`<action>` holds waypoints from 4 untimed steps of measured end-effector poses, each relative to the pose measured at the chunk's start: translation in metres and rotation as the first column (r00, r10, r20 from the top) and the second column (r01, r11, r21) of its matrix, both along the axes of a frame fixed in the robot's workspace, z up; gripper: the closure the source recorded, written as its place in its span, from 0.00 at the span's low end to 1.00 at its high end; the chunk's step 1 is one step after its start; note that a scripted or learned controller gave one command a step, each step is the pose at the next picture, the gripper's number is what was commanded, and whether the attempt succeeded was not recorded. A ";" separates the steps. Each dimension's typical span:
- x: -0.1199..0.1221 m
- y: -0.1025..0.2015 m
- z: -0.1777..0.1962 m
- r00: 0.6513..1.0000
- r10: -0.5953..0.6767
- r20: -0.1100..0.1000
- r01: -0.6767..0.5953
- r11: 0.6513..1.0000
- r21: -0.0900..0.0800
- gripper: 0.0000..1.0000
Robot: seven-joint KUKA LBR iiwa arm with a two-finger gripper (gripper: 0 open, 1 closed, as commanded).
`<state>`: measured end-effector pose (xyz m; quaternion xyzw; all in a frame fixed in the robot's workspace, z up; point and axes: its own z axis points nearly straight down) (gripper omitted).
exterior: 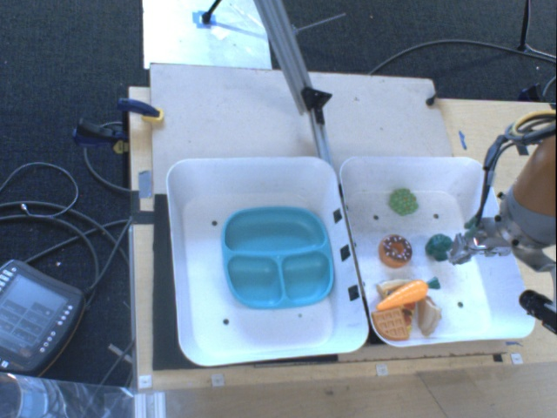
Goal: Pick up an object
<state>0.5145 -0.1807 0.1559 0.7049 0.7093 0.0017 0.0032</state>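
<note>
Nearby, in the right bin (500,320), a donut (395,250), a carrot (402,293), a waffle (392,322) and a green leafy piece (402,201) lie scattered, none blocking the dark green toy (438,246). The left bin (191,320) holds a blue divided plate (278,257). The gripper (461,251) sits just beside the dark green toy, apparently touching it; whether its fingers are spread or clenched I cannot tell.

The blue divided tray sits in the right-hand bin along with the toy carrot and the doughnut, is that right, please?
Not quite: the camera view shows the blue divided tray in the left bin. The toy carrot and the doughnut are in the right bin.
</note>
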 end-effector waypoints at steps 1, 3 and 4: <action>0.006 -0.010 0.051 1.000 0.000 0.001 0.000 1.000 -0.001 1.00; 0.022 0.053 0.074 1.000 0.007 -0.003 -0.007 1.000 0.004 1.00; 0.033 0.103 0.084 1.000 0.006 -0.003 -0.006 1.000 0.004 1.00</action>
